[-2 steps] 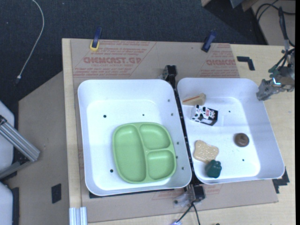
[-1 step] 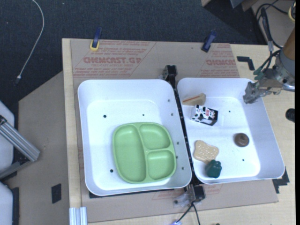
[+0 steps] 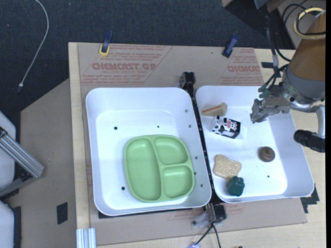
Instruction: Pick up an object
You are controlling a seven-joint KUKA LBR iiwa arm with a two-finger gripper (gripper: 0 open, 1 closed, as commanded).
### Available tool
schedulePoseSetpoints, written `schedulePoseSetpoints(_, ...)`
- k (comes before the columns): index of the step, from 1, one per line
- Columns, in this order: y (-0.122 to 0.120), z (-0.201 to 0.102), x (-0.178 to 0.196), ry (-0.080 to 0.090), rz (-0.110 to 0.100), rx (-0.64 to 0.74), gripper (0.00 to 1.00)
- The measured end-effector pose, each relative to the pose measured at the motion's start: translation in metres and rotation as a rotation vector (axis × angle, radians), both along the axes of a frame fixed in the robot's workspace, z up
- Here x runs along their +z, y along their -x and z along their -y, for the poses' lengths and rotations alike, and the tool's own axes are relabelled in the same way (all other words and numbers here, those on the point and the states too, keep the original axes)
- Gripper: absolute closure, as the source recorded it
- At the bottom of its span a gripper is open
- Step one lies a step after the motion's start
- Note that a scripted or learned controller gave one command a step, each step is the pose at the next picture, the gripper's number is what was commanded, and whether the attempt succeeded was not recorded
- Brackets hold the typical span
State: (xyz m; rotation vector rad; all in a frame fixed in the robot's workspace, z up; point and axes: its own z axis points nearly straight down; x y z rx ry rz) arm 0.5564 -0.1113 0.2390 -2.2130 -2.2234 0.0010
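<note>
The right bin (image 3: 282,185) holds several small objects. A tan wedge (image 3: 215,109) lies at its far left, and a black-and-white printed packet (image 3: 226,126) sits just below it. A round brown disc (image 3: 266,154) rests toward the right. A tan cracker-like piece (image 3: 227,166) and a dark green lump (image 3: 236,186) lie near the front edge. My gripper (image 3: 259,113) hangs over the far right part of this bin, to the right of the packet and above the brown disc. Nothing shows between its fingers.
The left bin (image 3: 103,138) holds a green three-compartment plate (image 3: 158,167). A black clamp (image 3: 187,79) sits where the two bins meet at the back. Blue clips (image 3: 230,45) pin the cardboard sheet at the far edge. A black knob (image 3: 306,137) juts in at the right.
</note>
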Motion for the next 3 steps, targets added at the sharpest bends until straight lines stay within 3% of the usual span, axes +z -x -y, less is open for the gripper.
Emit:
schedulePoseSetpoints(2, 0.015, -0.111, -0.023, 0.0, 0.0, 0.001, 1.0)
schedulePoseSetpoints(3, 0.026, -0.166, -0.009, 0.001, 0.005, 0.002, 1.0)
